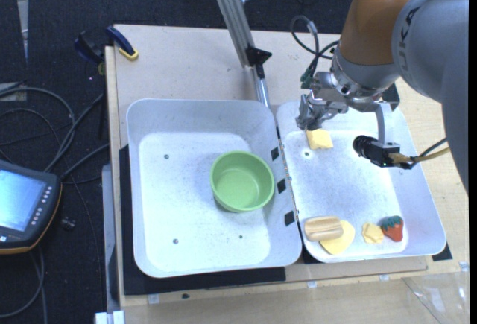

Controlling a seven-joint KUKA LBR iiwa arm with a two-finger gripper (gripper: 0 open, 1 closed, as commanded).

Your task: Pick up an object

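Down at the near edge of the right bin (417,188), a hot dog bun (323,226), a yellow wedge (339,243), a small yellow piece (372,233) and a strawberry (393,228) line up. At twelve o'clock from them sits the yellow block (320,139), with the claw (310,118) hovering just above its eleven o'clock corner; how wide the claw stands, I cannot tell. Risk as I judge it: an off-centre descent could nudge the block toward the bin wall. Left bin (149,166) holds a green bowl (241,181). Partial lettering shows on the arm, not readable.
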